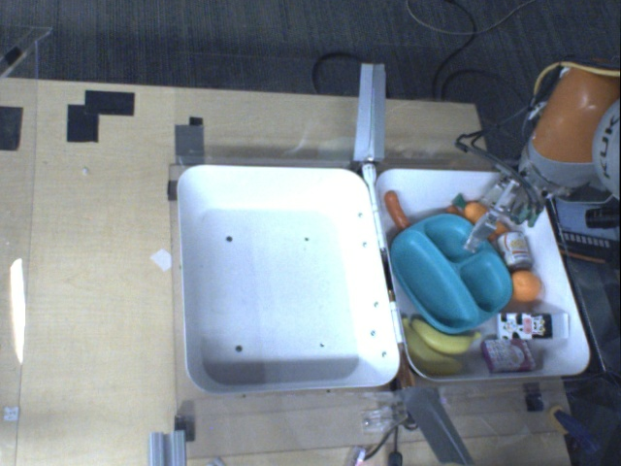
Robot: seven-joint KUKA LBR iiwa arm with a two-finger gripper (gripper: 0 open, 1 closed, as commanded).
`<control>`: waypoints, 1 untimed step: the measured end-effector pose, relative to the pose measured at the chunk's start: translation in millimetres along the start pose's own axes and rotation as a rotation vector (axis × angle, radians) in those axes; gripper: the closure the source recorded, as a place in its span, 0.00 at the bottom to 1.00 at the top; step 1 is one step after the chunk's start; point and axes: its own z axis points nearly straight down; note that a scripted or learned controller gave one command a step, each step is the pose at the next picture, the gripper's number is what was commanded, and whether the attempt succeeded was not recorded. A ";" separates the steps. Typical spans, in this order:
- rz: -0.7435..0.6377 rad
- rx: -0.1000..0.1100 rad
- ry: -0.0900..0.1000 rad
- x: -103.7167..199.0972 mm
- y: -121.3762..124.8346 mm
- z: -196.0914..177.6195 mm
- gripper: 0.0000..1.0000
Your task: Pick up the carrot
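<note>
The arm point(582, 129) is a thick, rounded body with a smooth shell. Its broadest visible part is a bulbous orange band, glossy, with a soft highlight on its upper curve. Beside and below that band the casing turns pale grey, with a darker grey ring where the sections meet. Thin dark cables loop along the wrist side. The tool point(490, 223) is slim and metallic, silver-grey with small dark fittings; its finer details are too small to make out.
</note>
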 end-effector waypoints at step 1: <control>-0.004 -0.016 -0.028 -5.7 9.1 -21.4 1.00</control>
